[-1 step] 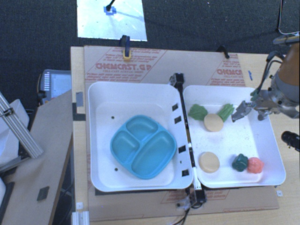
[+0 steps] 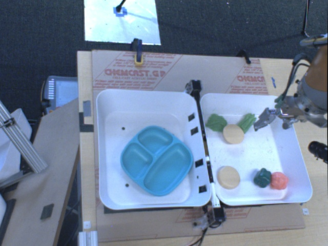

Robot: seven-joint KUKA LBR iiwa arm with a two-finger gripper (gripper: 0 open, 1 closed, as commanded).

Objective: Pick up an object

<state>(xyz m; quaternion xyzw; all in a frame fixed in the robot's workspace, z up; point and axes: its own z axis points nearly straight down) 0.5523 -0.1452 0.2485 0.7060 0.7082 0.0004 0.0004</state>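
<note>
A fixed overhead camera looks down at a slant on two shallow white plastic bins set side by side. The right-hand bin [image 2: 294, 160] holds the pickable pieces. The grey arm's two-finger gripper [image 2: 266, 119] hangs over that bin at about one o'clock from its middle; whether it is spread wide or closed narrow cannot be told, and nothing shows between its tips.

Just beside the gripper, at its nine o'clock, lies a long light-green ridged toy vegetable [image 2: 247, 121]. It touches a pale tan round disc [image 2: 233, 134], with a darker green leafy lump [image 2: 216, 122] close by. The likely trouble is this crowding: a descent could nudge the disc or catch two pieces at once. The vegetable looks small, smooth and tilted, so it might slip out.

Further pieces sit toward five o'clock: a second tan disc [image 2: 228, 177], a dark green chunk [image 2: 262, 177] and a red-orange rounded piece [image 2: 279, 181]. The left-hand bin [image 2: 110, 137] holds a blue divided plastic tray [image 2: 156, 159].
</note>
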